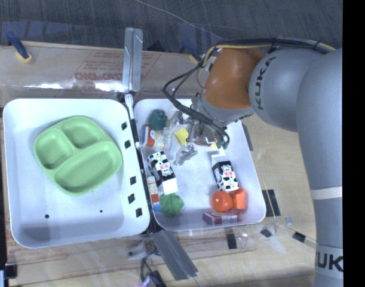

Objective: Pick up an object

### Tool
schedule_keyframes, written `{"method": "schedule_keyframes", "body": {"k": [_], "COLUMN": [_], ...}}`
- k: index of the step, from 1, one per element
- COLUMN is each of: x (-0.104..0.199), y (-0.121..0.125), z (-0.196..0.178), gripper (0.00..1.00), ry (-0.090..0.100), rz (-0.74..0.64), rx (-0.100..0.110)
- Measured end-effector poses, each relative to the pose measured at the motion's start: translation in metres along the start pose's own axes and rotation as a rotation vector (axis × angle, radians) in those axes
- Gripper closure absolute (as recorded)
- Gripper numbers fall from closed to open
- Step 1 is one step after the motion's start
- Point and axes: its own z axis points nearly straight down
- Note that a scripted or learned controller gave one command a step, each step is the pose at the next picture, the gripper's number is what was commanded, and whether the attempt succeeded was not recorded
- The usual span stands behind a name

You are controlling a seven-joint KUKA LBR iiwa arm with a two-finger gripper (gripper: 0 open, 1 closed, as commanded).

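Jaws (191, 145) are seen low in the right bin (254, 178), beside a yellow piece (181, 136); their opening cannot be told. Cow-print cartons (225, 176), orange blocks (229, 200) and a green toy (171, 204) are spread nearby.

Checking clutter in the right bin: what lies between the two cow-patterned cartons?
In the camera view, the stretch between the left cow-patterned carton and the right cow-patterned carton is bare white bin floor. The gripper hangs just above that gap.
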Motion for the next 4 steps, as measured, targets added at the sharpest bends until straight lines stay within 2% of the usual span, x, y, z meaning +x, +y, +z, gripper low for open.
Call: {"method": "schedule_keyframes", "body": {"k": [1,2,3,4], "x": [-0.01,0.055,0.031,0.055], "y": [0.018,-0.014,0.028,0.031], "z": [0.003,0.003,0.004,0.004], "gripper": [0.0,0.0,0.0,0.0], "ry": [0.008,-0.012,-0.012,-0.016], "rz": [0.006,0.05,-0.157,-0.097], "rx": [0.01,0.003,0.005,0.007]}}
